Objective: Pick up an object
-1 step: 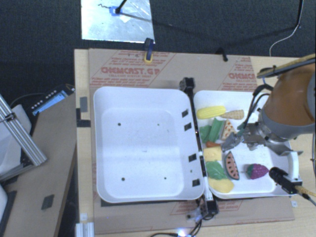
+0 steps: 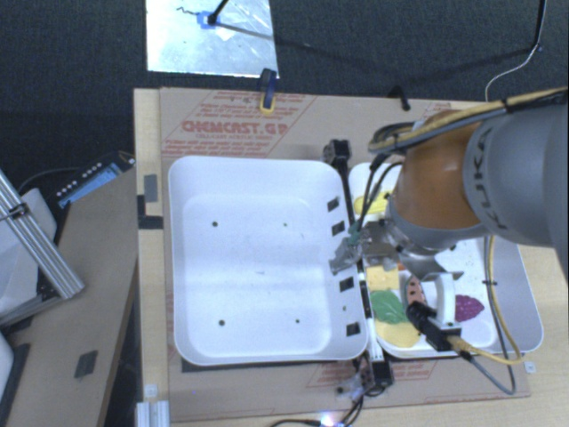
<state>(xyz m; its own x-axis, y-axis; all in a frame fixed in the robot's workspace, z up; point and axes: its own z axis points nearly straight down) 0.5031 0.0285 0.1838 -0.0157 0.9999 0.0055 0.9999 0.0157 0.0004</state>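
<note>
Smooth white plastic with a soft sheen for the left bin (image 2: 258, 265) and the right bin (image 2: 516, 323). Matt brown cardboard (image 2: 240, 124) beneath, printed in red. Brushed grey metal on the arm (image 2: 524, 176), glossy orange on its band (image 2: 431, 181). Possibly soft plastic or foam for the green piece (image 2: 388, 306) and purple piece (image 2: 468, 308). Shiny foil-like sheet (image 2: 209, 25) above.

One fixed camera looks down at a slant on my bench (image 2: 222, 114) and both white bins (image 2: 258, 256), from well above; my arm (image 2: 480, 181) enters from its right.
</note>
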